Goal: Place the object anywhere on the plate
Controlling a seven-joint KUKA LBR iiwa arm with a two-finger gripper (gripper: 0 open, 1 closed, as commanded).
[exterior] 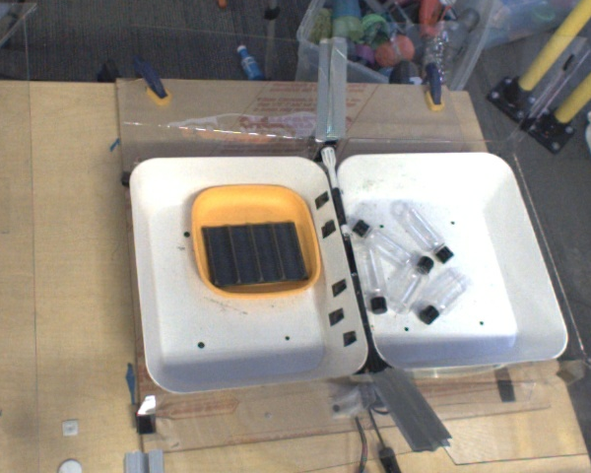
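From my screen, the black ribbed slab [254,254] lies flat on the orange plate [209,205] in the left bin [167,333]. Its long axis runs left to right across the view, nearly square with the bin's edges, and its grooves run crosswise to that. The right bin [502,294] holds a loose cluster of clear vials [414,259] with black caps. I cannot tell the gripper's state.

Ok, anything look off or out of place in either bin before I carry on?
Nothing spilled or broken. The clear bottles with black caps lie tipped over in a loose heap in the right bin, pointing every way. The dark ribbed block lies flat on the orange plate in the left bin.
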